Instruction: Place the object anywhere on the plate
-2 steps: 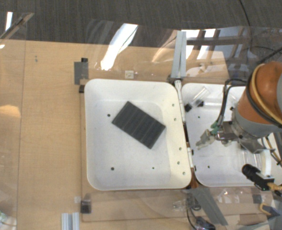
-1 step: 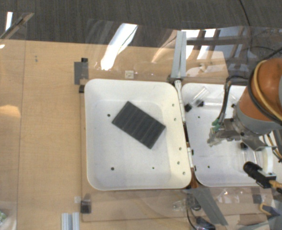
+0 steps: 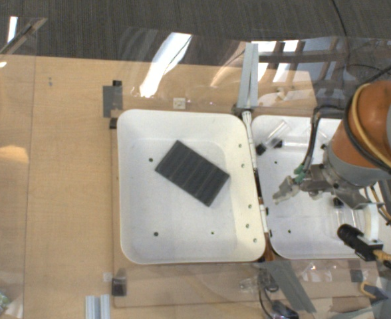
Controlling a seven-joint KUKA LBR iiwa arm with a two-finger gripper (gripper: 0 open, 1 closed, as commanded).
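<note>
A dark grey ribbed rectangular plate [image 3: 192, 173] lies flat and turned at an angle in the middle of the left bin [image 3: 135, 238]. A small object [image 3: 272, 139], pale with a dark end, rests near the far left corner of the right bin [image 3: 295, 241]. My gripper [image 3: 285, 189] hangs over the left part of the right bin, pointing toward the wall between the two bins. It is nearer to me than the small object and well to the right of the plate. I see nothing in it.
The grey arm with its orange band [image 3: 375, 128] covers the right side of the right bin. Cables and a black fitting [image 3: 355, 239] hang near that bin's front right. A metal post [image 3: 247, 78] stands behind the gap between the bins.
</note>
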